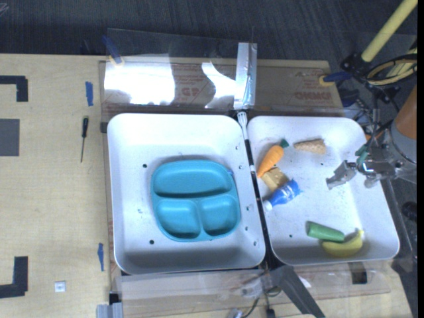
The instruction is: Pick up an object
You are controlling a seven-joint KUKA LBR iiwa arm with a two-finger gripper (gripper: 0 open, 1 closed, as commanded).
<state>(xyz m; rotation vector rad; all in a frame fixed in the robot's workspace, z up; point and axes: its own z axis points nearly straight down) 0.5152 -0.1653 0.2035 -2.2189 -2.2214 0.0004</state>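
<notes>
In the right bin (pixel 377 211) lie several small objects. An orange carrot (pixel 270 159) and a tan bread piece (pixel 309 146) are near the back left. A yellow-brown block (pixel 273 178) and a blue bottle (pixel 283 194) sit just below them. A green piece (pixel 324 230) and a yellow banana (pixel 344 244) rest by the front wall. My gripper (pixel 351 179) hangs over the right part of this bin, its fingers open with nothing between them. It is apart from all the objects, right of the bottle and above the banana.
The left bin (pixel 126 144) holds a blue divided plate (pixel 195 198). A clear plastic sheet (pixel 172 78) and a metal bracket (pixel 245 75) stand behind the bins. Cables and a yellow rod (pixel 391 22) crowd the back right beside the arm.
</notes>
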